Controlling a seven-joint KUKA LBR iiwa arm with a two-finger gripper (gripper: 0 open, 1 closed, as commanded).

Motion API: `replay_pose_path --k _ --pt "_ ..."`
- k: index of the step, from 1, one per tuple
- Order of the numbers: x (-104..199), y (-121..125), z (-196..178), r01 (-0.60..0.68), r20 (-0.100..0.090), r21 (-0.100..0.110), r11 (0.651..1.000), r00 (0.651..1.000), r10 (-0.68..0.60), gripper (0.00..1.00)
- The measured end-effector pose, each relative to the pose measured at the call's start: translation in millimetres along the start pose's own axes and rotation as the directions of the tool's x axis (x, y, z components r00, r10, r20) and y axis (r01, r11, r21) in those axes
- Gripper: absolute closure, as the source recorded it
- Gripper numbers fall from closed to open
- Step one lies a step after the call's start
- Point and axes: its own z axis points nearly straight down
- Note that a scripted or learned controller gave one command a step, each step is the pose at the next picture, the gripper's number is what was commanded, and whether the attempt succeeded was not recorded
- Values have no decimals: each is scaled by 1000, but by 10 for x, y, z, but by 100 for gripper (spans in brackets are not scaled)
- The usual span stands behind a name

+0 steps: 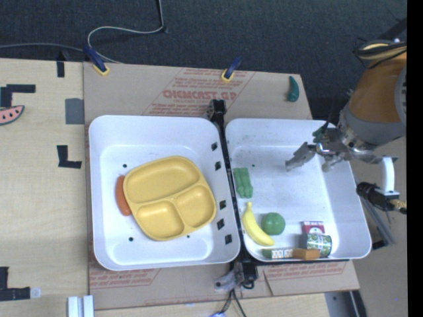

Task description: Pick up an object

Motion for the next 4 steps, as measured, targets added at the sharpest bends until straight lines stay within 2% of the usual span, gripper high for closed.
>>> replay_pose_path --k 1,2,3,4 --pt "-270 -591 1179 -1 0 -2 1000 1000 1 0" --pt "-279 -579 1076 -3 3 -6 1000 1000 3 100" --pt "-279 -580 1078 -3 3 -6 1000 1000 3 0" --pt "-273 -578 985 -2 2 -6 1000 1000 2 100"
